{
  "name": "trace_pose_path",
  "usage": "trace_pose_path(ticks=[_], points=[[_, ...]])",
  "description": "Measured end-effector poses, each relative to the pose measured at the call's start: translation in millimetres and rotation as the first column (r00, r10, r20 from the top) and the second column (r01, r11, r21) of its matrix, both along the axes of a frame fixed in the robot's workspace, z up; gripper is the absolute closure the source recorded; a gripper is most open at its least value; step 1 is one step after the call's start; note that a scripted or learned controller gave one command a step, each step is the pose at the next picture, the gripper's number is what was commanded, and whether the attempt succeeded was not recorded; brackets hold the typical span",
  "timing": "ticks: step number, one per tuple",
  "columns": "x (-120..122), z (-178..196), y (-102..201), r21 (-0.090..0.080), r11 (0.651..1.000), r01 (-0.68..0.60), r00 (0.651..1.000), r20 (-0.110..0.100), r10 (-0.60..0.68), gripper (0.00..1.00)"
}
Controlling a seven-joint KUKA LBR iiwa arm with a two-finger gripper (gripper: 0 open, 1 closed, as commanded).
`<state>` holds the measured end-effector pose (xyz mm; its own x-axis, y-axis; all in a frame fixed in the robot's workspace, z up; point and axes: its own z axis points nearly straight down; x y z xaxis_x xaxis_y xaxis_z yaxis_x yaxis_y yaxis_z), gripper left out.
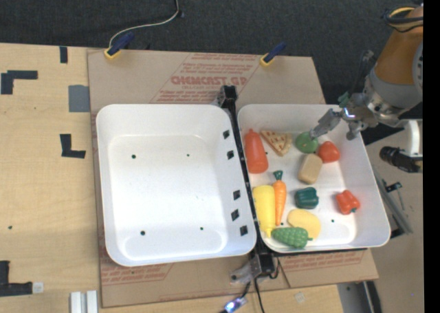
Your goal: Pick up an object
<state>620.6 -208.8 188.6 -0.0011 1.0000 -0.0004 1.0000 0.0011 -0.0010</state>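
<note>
- Nearest the camera, in the right bin (375,232): bumpy green pod (289,237), touching a smooth yellow lump (304,222).
- Left bin (165,119): glossy white plastic, shallow, rounded corners, dark dots on its floor.
- Along the right bin's left wall: orange bottle shape (254,151), yellow corn (263,208), slim carrot (279,197) with green top.
- Mid bin: ridged triangular slice (277,142), tan block (310,168), dark green pepper (306,198).
- Further right: round green piece (306,143), red tomato (329,152), red pepper (348,201).
- Gripper (338,121): metal, over the green piece; fingers' state impossible to tell.
</note>
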Motion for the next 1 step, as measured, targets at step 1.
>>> trace_pose_path(ticks=[1], points=[[48.8, -109.5, -13.8, 0.000, 1.000, -0.003, 1.000, 0.001, 0.003, 0.00]])
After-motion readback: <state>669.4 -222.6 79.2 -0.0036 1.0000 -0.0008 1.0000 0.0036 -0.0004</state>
